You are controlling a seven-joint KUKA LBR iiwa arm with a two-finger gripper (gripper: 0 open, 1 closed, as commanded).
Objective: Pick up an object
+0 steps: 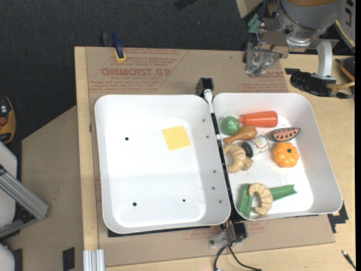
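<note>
My gripper (258,64) hangs above the bench, just beyond the far rim of the right bin (318,151), over the cardboard, with nothing seen in it. In the right bin lie a red-orange carrot (259,118), a green ball (229,125), a brown drumstick (242,134), a watermelon slice (286,134), an orange pumpkin (285,154), a small jar (257,145), a croissant (238,158), a tan pastry ring (261,198) and green vegetable pieces (282,192). A flat yellow square (176,138) lies alone in the left bin (113,168).
The two bins meet at a black hinged seam (217,151). A blue and yellow clamp (118,47) sits at the cardboard's far left corner. Metal framing (20,199) stands off the bench at the left.
</note>
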